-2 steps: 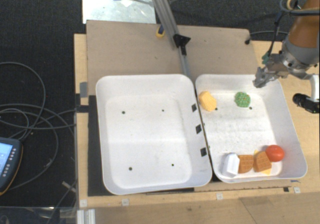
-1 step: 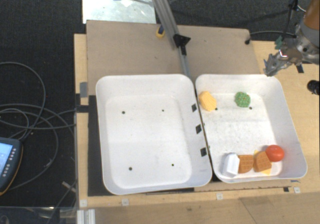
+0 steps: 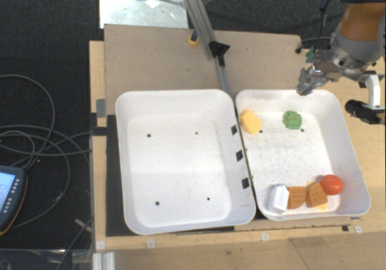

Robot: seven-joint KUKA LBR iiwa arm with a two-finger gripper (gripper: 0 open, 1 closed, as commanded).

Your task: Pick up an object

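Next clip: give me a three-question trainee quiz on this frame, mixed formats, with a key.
1. True or false: the green round object lies in the left bin.
2. Multiple choice: which object sits nearest the divider between the bins? A) red ball B) yellow object C) white block
3. Fill in: the hand is over the ____ edge of the right bin, above the green round object.

Key
1. False: it lies in the right bin.
2. B
3. Far (top in the view)
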